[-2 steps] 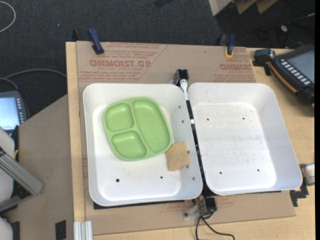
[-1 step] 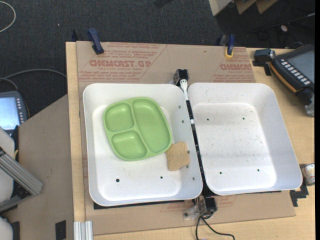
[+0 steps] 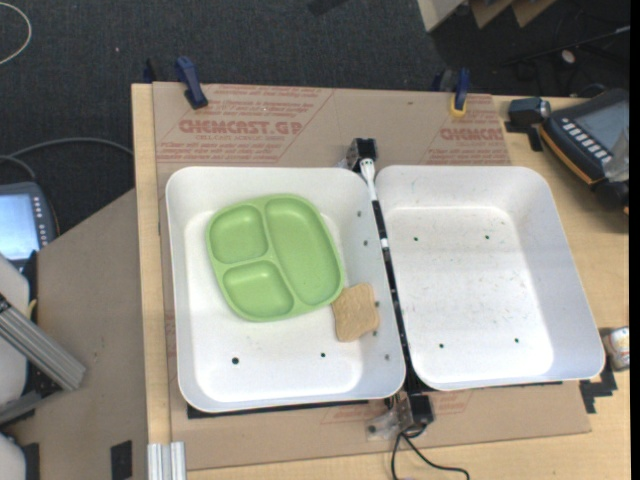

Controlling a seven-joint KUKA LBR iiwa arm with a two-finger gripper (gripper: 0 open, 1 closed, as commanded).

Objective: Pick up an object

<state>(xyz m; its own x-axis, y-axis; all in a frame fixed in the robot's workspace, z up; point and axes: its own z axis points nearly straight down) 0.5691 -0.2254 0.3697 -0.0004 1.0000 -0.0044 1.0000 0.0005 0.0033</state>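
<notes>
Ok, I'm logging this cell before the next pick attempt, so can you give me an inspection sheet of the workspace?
Surface: two white bins side by side on a brown board, left bin, right bin.
Job's things: green divided plate in the left bin; tan sponge-like piece at its lower right edge.
Clutter: small dark specks on the right bin's floor.
Gripper: nothing seen.
Cables: black cable at the board's front edge.
Surroundings: blue clamps on the board's far edge; dark carpet; handheld pendant at right.
</notes>
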